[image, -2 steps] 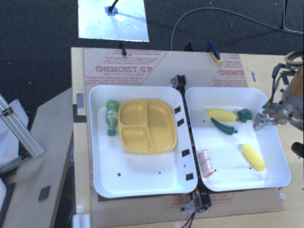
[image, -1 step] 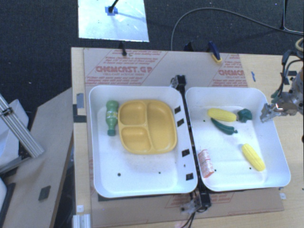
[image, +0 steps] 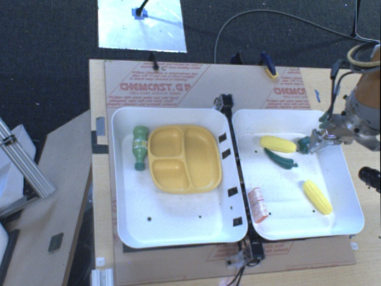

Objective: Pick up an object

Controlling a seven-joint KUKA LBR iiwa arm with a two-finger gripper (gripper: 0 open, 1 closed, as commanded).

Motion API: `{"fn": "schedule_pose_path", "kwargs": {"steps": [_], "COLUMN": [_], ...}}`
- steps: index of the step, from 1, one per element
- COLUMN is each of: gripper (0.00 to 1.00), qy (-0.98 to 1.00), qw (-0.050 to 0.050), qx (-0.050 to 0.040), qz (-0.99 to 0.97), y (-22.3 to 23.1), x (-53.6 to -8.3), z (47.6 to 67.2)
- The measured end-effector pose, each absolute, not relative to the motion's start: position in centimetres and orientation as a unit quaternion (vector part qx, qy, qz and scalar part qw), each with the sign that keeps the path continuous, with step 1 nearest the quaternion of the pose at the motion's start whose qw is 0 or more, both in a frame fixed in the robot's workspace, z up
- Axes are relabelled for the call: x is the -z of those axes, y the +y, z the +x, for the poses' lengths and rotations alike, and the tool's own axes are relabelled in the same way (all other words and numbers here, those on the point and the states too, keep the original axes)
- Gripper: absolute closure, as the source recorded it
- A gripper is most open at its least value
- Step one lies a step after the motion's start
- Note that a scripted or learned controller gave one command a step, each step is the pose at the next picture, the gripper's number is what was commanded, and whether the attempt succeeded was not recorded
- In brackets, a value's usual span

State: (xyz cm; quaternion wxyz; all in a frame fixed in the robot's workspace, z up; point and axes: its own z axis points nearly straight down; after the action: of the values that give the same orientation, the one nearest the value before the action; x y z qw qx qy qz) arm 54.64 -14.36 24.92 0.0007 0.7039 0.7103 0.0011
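the gripper hovers over the right bin; its grip cannot be told. a yellow corn cob lies just left of it, a green pepper below-left.

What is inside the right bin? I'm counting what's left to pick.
The right bin holds two corn cobs, a green pepper and a small can. The claw covers a bit of the bin near the upper cob.

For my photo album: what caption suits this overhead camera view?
Robot arm's gripper beside a corn cob in the right bin.
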Motion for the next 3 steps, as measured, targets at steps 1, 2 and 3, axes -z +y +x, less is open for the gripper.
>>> {"fn": "schedule_pose_path", "kwargs": {"steps": [1,2,3], "gripper": [1.0,1.0,1.0], "qy": [0.71,0.709,0.71], "qw": [0.0,0.001,-0.001], "qx": [-0.0003,-0.0008,-0.0006], "qz": [0.704,0.705,0.704], "y": [-8.6,-3.8,1.6], "x": [-23.8,-22.9,-23.4], "z": [53.6,53.6,52.0]}}
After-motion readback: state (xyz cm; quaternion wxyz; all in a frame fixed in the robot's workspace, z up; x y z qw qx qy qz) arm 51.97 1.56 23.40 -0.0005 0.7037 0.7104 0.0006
